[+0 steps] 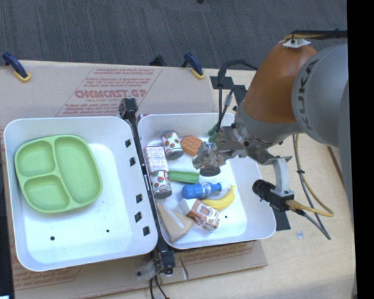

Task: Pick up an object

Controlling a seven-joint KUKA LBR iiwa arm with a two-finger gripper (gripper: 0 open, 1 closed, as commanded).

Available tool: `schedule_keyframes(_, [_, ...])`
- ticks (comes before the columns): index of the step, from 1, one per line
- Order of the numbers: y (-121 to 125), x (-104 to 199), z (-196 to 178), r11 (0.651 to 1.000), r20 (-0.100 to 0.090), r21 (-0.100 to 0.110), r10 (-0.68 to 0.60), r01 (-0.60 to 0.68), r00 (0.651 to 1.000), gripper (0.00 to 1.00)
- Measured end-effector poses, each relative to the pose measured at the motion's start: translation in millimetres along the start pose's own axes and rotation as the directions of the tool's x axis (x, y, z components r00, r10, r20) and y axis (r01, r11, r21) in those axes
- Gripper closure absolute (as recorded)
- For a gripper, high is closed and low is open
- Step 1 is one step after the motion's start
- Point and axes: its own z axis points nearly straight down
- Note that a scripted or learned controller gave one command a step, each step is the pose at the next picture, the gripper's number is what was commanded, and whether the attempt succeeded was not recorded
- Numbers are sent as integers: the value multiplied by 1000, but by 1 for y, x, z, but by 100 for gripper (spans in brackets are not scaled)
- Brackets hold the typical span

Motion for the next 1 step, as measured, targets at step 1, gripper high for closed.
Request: schedule_keyframes(1, [68,55,39,1000,2,0,5,-5,1000,100])
